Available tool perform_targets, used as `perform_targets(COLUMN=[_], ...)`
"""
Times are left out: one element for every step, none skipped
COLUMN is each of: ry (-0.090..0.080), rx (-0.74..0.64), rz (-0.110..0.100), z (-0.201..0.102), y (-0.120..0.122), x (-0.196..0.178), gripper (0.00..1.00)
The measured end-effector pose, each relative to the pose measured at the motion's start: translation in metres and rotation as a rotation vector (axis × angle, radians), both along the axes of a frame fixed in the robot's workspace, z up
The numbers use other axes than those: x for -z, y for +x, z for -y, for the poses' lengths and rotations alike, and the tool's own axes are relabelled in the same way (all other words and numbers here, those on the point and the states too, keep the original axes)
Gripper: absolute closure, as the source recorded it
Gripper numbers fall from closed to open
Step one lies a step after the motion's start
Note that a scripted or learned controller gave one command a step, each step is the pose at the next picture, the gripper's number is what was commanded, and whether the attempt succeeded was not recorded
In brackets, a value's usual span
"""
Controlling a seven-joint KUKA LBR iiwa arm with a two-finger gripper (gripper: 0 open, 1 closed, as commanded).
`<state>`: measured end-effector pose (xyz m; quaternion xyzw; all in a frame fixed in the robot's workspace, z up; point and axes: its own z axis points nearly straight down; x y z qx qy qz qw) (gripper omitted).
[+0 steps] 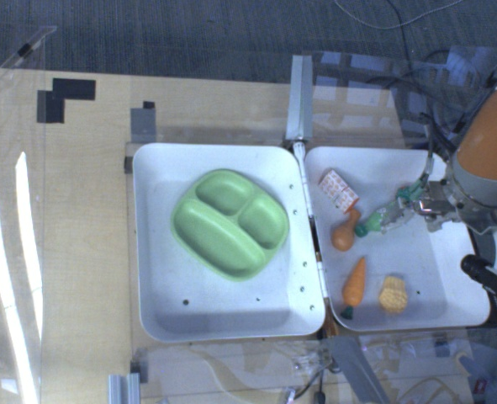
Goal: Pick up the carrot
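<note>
The carrot is small and orange with a green stub at its lower end. It lies flat on the floor of the right bin, tilted slightly off upright in the view, below the gripper, well apart from its jaws.

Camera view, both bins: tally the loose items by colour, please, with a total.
Green: 1, the sectioned green plastic plate in the left bin.
Orange: 2, the orange toy carrot and an orange-brown pear-shaped toy.
Yellow: 1, the yellow corn-cob piece.
Red and white: 1, the small patterned packet.
Total: 5
</note>
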<state>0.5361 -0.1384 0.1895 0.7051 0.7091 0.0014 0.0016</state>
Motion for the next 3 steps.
perform_targets(ry=[0.0, 0.0, 0.0], rx=[-0.049, -0.049, 0.005], rz=[-0.001, 0.005, 0.002], z=[-0.053, -0.053, -0.091], y=[-0.042, -0.04, -0.047], x=[0.093, 0.082, -0.023], gripper=[0.0, 1.0, 1.0])
